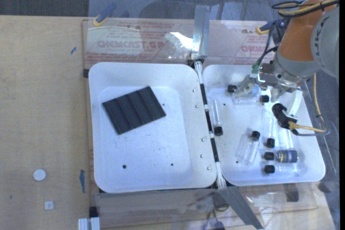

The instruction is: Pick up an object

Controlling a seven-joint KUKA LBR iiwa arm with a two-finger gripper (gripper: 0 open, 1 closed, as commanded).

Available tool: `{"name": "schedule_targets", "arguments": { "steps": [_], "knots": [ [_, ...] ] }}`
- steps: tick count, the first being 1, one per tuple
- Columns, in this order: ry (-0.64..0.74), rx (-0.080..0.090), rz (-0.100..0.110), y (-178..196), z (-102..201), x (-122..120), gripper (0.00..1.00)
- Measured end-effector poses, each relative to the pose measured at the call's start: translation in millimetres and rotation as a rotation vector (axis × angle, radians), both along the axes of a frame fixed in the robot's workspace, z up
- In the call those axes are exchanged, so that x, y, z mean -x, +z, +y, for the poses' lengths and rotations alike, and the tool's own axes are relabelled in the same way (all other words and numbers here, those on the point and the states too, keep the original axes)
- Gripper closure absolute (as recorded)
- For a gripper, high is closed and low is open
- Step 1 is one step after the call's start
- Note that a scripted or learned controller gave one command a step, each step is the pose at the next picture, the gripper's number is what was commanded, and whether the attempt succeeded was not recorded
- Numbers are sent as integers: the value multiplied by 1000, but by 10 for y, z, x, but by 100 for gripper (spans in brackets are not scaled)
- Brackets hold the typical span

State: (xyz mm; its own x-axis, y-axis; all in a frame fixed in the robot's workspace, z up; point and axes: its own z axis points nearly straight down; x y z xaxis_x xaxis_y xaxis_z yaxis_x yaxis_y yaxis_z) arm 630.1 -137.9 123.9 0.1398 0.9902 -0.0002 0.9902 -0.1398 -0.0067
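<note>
Pick attempt; gripper (251, 88) low at far end of right bin (315, 169); nothing seen held.
Gripper state: cannot tell, wrist hides it; prob. placed there because a black-capped vial (233, 88) lies just beside it; likely target, tho unconfirmed; others loose nearer cam: divider-side vial (215, 116), clear vial (247, 149) mid-bin, dark-bodied vial (286, 156) near front wall; all lie flat and apart, so approach looks unobstructed; bin's far wall is close to gripper, may cramp descent; left bin (97, 132) holds ribbed black mat (133, 109), flat.
</note>
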Motion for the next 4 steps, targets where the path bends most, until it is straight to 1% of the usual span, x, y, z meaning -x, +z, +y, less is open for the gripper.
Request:
{"name": "schedule_targets", "arguments": {
  "steps": [1,2,3,4],
  "knots": [
    [74,-5,15,-409,-211,-335,0],
    [76,-4,22,-343,-215,-326,100],
    [-44,2,-2,902,251,-372,100],
    [-44,2,-2,901,253,-372,0]
  ]
}}
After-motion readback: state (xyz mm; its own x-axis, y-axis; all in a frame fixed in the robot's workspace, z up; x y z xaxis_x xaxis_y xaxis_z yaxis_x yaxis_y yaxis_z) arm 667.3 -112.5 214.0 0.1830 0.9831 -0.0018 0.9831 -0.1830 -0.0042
